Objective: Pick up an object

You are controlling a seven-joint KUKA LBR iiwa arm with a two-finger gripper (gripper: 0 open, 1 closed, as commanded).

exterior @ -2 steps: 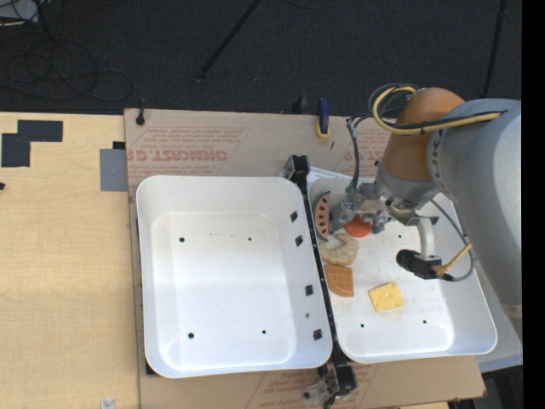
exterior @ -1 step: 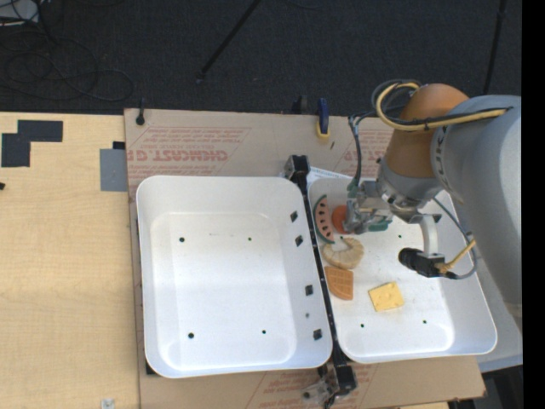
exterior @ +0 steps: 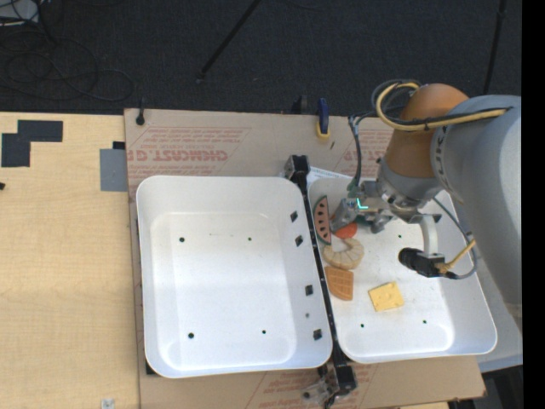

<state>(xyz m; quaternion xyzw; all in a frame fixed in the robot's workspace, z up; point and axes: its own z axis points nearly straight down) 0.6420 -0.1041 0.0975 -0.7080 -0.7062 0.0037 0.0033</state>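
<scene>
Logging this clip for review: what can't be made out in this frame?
- Gripper: its fingers, hidden under the wrist in the camera view.
- Red item beside it: partly covered, identity unclear.
- Right bin: far corner hidden by the arm.
- Yellow piece: too small to identify.

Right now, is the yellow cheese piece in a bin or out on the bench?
In. The yellow cheese piece lies flat on the right bin's white floor, apart from the other food.
</scene>
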